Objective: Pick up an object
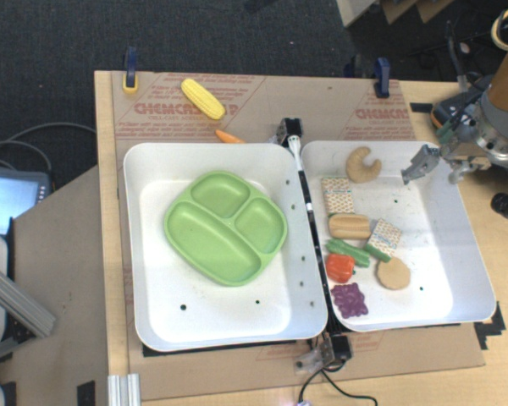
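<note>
A green divided plate [226,227] lies alone in the left bin [144,227], while a toy corn cob [202,98] and a small orange piece [229,137] rest on the cardboard at the bench's far side, outside both bins. In the right bin [457,260] the candidates for picking cluster along the left wall: a patterned wafer [339,195] farthest, then a bread roll [350,225], a green bean pod [349,251], a second wafer [383,238], a red pepper [339,267], a round biscuit [394,274] and, nearest, a bunch of purple grapes [350,299]; a tan cashew-shaped piece [363,164] sits apart at the far end. The gripper [440,163] hangs over the far right part of this bin, fingers spread and grasping nothing, with the grey arm entering from the right edge. By the look of it, the task stands at the approach stage: no object is chosen or touched. The next move calls for travelling left toward the cluster or the cashew piece, then descending squarely over one item clear of its neighbours.
</note>
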`<state>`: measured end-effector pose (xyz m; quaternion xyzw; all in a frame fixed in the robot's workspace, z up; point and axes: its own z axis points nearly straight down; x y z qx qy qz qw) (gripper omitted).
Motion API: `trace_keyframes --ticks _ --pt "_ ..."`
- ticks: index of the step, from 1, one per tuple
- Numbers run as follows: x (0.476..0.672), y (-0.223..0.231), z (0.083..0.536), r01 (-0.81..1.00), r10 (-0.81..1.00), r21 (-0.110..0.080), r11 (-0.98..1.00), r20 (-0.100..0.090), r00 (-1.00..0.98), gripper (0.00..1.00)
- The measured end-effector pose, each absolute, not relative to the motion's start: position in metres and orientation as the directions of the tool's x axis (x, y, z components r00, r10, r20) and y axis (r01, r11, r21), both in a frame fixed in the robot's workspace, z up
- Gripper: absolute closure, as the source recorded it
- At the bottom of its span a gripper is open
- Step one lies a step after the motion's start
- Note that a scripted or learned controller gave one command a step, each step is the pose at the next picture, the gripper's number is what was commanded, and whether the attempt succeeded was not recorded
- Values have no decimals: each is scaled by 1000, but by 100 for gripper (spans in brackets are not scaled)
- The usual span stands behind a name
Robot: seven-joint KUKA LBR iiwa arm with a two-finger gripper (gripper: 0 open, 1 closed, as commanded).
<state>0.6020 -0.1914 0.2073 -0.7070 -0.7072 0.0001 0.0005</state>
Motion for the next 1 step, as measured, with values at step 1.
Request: trace_keyframes --ticks 1 --pt "536 -173 93 1000 1000 -7 -3 4 3 0"
